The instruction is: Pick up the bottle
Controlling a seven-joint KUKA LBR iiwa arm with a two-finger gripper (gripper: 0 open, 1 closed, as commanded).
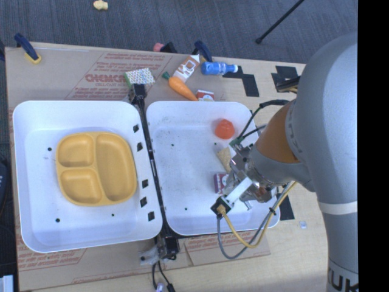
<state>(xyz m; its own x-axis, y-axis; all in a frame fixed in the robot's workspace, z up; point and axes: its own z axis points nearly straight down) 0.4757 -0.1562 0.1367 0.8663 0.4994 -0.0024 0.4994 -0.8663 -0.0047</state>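
A small blue bottle (216, 69) lies on its side on the cardboard behind the right bin (182, 163). Next to it lies a white bottle with an orange label (186, 69). My gripper (233, 190) is low in the right bin's front right part, far from both bottles. It hangs over a small red and white packet (219, 182) and a beige item (224, 156). The wrist hides what lies directly beneath it.
A red round object (224, 128) sits in the right bin's back right. A yellow divided plate (96, 167) lies in the left bin (30, 163). An orange carrot (182, 89) and a checkered block (140, 76) lie behind the bins. Yellow cable (249, 239) loops over the front rim.
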